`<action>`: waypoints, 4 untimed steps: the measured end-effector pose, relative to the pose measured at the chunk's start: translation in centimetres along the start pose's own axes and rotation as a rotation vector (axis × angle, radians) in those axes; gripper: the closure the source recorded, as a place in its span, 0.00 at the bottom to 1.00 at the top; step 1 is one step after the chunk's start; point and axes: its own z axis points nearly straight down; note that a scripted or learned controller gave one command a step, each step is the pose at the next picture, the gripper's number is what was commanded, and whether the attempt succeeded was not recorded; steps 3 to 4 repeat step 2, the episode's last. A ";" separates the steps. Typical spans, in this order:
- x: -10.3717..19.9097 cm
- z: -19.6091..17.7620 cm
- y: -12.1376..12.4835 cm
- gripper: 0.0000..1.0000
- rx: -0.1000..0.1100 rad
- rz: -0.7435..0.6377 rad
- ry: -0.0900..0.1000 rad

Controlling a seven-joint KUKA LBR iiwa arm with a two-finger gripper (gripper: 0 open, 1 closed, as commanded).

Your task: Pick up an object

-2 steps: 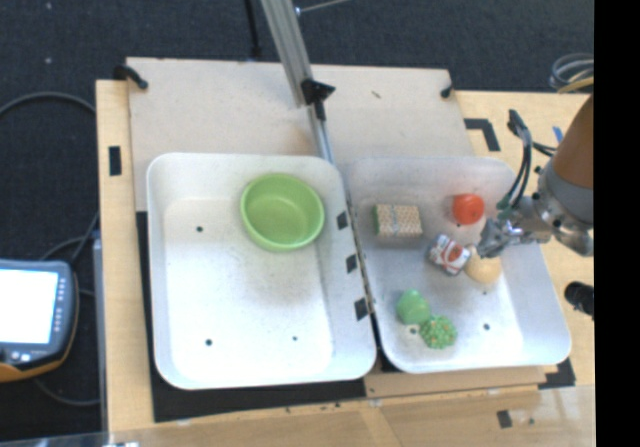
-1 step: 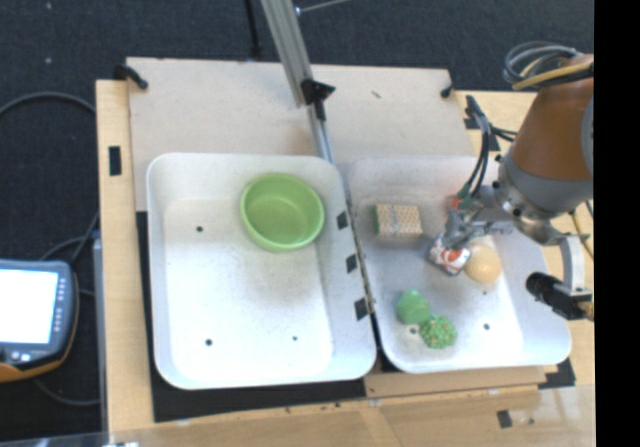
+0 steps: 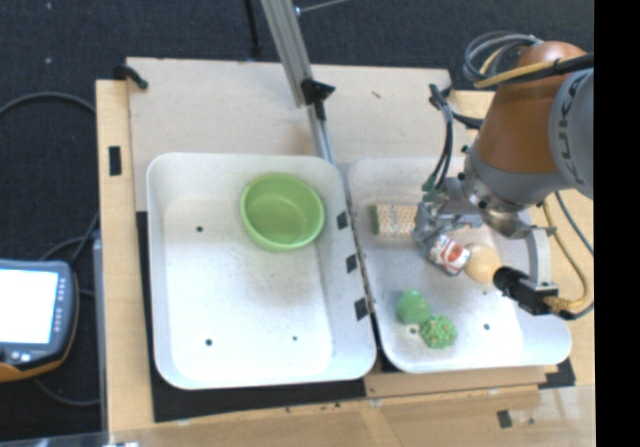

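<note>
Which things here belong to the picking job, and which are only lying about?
For the job: gripper, red-and-white object beside it, yellowish object, two green objects, patterned block.

Lying about: green bowl, handheld screen, metal pole.

Two bins side by side on the tabletop [image 3: 220, 105]

The left bin [image 3: 180, 335] holds a bowl [image 3: 282, 212] near its back edge. The right bin [image 3: 530, 340] holds a box [image 3: 395, 220] near the divide, a can [image 3: 450, 253] and an egg [image 3: 481, 263] touching, and two small balls [image 3: 425, 320] in front.
</note>
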 end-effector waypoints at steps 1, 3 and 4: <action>5.4 0.8 0.1 1.00 0.004 0.001 0.000; 11.5 -0.2 -0.6 1.00 0.002 -0.001 0.001; 11.5 -0.2 -0.6 1.00 0.002 -0.001 0.001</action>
